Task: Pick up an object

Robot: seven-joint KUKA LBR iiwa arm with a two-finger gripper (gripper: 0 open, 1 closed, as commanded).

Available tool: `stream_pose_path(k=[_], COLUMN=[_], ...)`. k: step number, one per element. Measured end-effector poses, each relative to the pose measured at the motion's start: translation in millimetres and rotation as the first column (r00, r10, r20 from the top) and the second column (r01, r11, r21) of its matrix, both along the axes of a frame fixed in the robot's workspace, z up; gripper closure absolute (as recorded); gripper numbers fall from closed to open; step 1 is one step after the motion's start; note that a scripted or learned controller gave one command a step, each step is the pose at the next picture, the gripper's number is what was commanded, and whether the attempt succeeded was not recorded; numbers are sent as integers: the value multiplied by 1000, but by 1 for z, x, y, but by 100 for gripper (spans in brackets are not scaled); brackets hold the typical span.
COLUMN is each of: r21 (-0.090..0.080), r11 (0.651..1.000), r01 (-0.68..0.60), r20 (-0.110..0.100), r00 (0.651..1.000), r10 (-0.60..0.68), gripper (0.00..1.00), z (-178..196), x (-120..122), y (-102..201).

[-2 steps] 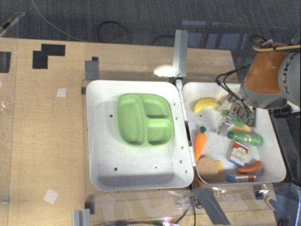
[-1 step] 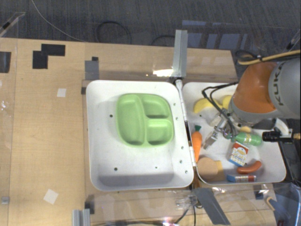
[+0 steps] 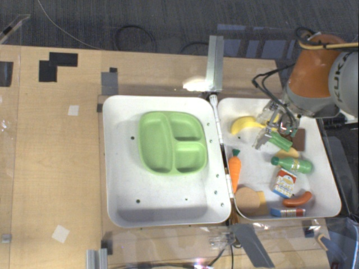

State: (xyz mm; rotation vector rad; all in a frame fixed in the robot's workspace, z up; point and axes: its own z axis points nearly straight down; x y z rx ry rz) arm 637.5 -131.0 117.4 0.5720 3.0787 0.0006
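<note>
My gripper hangs over the back of the right bin, below the arm's orange band. It sits between a yellow banana on its left and a brown block on its right. A green cucumber-like piece lies just beneath it, touching or nearly touching. Further forward lie a green bottle, a small carton, a carrot, a tan bread piece, a red sausage and a blue-and-red marker.
The left bin holds a green divided plate. A metal rail separates the two bins. Cables trail from the arm at the back right.
</note>
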Motion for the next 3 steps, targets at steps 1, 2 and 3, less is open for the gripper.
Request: stream_pose_path(k=[1,2,3], r21=[2,-4,-1], r11=[991,995,951], r01=[133,-100,-309], r20=[2,3,-2], r00=[991,995,951], r10=[-133,100,309], gripper=[0,0,0], z=[-29,20,-28], x=[-40,2,-11], y=[-18,-72,-21])
